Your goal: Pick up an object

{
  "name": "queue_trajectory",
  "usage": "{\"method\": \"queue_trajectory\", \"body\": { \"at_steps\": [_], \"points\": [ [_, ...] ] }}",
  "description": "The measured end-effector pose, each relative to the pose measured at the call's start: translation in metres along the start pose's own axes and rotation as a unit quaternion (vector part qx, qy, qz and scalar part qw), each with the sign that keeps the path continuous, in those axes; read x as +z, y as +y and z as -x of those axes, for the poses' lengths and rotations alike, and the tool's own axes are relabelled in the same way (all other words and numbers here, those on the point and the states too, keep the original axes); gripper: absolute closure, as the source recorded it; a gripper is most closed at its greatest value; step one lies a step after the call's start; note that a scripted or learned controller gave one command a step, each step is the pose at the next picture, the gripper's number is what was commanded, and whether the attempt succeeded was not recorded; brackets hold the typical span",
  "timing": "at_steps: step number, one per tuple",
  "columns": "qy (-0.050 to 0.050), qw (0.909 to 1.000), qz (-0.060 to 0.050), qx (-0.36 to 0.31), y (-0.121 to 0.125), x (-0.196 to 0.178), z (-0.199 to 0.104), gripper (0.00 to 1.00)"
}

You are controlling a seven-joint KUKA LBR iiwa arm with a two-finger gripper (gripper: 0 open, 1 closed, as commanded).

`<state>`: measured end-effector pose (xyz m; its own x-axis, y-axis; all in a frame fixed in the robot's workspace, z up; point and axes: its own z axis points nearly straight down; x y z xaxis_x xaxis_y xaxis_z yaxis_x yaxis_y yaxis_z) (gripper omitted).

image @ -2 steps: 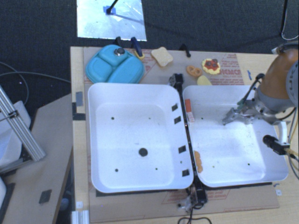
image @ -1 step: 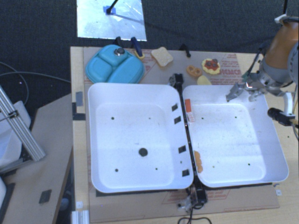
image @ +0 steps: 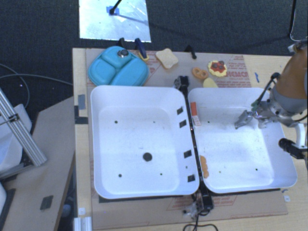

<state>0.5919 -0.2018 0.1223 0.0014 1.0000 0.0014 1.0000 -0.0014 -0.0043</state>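
Note:
My gripper [image: 242, 121] hangs over the right bin [image: 240, 182], near its far right part, with the grey arm and its orange band [image: 294, 78] coming in from the right. Nothing shows in its grasp. A small dark round piece [image: 147, 156] lies in the middle of the left bin [image: 103, 129]. A red-orange stick [image: 194, 113] rests against the right bin's left wall. A small orange piece [image: 204, 166] lies further down that same wall.
Behind the bins on the bench lie a blue divided dish [image: 118, 66], a toy bread slice [image: 167, 57], an orange pretzel [image: 199, 72], a small tart [image: 217, 68] and a yellow piece [image: 210, 83]. A black clip strip [image: 185, 124] joins the two bins.

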Motion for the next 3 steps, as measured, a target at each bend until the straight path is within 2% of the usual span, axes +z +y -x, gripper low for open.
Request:
{"method": "queue_trajectory", "body": {
  "at_steps": [1, 2, 3],
  "points": [
    [-0.003, 0.9999, 0.011, -0.005, 0.082, -0.089, -0.013, 0.0],
    [0.0, 1.0, -0.001, 0.001, -0.001, -0.019, 0.006, 0.0],
    [-0.002, 1.0, 0.008, -0.004, 0.067, -0.049, 0.004, 0.0]
  ]
}}
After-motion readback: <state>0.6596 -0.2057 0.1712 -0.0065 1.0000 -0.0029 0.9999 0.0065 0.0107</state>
